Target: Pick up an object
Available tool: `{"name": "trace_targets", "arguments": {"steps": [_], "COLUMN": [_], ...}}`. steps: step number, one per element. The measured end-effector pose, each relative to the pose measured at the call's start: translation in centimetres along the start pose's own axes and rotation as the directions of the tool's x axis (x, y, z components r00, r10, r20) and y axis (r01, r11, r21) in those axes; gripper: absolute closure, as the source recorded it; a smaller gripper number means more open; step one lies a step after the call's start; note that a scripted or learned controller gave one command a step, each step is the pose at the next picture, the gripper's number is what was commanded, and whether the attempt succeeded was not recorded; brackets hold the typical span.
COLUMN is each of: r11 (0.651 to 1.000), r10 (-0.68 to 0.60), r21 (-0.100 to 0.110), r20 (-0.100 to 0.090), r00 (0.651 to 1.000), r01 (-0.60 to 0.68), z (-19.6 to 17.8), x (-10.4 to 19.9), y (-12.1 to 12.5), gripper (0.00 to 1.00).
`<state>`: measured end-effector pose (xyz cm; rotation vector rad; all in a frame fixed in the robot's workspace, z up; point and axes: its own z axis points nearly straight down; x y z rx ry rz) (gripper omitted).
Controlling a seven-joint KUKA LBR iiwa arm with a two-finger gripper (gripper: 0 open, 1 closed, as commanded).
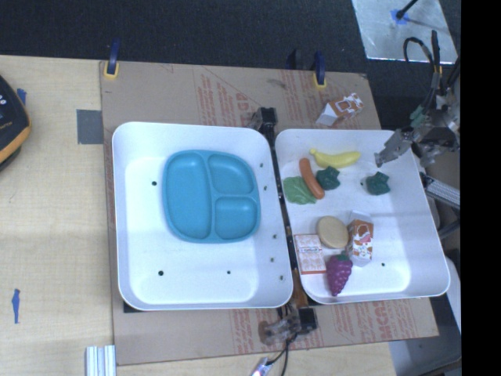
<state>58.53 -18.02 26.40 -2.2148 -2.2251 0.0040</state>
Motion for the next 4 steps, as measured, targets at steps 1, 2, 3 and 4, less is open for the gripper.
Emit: {"name": "trace_targets", "arguments": {"steps": [1, 2, 3, 4], "r11": [1.0, 1.0, 1.0, 1.0], "r10": [-0.001, 0.001, -0.002, -0.001], "r21": [0.003, 0.0, 0.001, -0.001], "r20": [0.0, 0.0, 0.002, -0.001], "r00": [1.0, 1.0, 1.0, 1.0], "r01": [0.001, -0.001, 0.002, 0.001], "z": [16.7, 17.3, 16.3, 7.2], "x": [0.0, 2.9, 2.8, 13.3], "y": [-3.3, -7.0, -7.0, -4.3], "gripper": [0.0, 0.0, 1.0, 1.0]}}
